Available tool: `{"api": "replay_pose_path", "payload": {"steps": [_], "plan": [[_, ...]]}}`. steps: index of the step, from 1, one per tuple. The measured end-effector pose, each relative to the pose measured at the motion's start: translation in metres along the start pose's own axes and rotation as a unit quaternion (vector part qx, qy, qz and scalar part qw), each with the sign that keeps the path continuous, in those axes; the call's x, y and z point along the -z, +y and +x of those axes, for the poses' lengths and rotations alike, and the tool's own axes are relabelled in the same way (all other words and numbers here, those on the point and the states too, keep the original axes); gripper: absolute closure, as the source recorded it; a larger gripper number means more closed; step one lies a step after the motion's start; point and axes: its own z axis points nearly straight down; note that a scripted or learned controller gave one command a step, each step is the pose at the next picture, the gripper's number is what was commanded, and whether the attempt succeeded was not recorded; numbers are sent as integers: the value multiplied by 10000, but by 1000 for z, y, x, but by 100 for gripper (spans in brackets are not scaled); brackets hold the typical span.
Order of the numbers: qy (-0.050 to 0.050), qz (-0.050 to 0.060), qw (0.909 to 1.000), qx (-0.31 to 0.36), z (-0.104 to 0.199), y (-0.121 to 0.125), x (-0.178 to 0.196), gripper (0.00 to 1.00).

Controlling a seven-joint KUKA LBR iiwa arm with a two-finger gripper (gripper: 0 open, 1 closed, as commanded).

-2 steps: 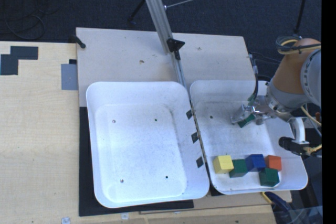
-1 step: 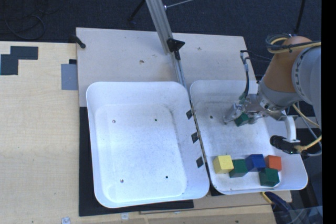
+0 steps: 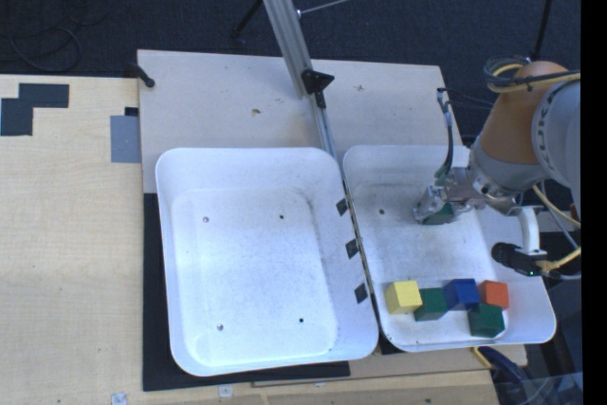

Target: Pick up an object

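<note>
Camera view: two-finger gripper (image 3: 438, 211) low in the right shallow white bin (image 3: 398, 175), fingers closed around a small dark green block (image 3: 440, 217), apparently gripped for lifting, apart from coloured blocks clustered by the bin's near edge.

A rounded grey arm (image 3: 560, 123) is seen, banded in orange (image 3: 517, 114), with yellow cables looped beside the band.

Bright even overhead light; white bins (image 3: 248, 168) near blown out, w/ soft shadows. Floor bkgd dark. Slightly soft, low-res; pincer (image 3: 436, 211) area blurry.
</note>
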Motion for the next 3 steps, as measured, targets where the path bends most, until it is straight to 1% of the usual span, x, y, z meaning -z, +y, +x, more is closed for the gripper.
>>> {"api": "replay_pose_path", "payload": {"steps": [1, 2, 3], "plan": [[20, -23, 10000, -2, 95, -78, 93, 100], [17, 8, 10000, 5, 180, -94, 88, 100], [10, -50, 10000, 7, 248, -30, 139, 100]]}}
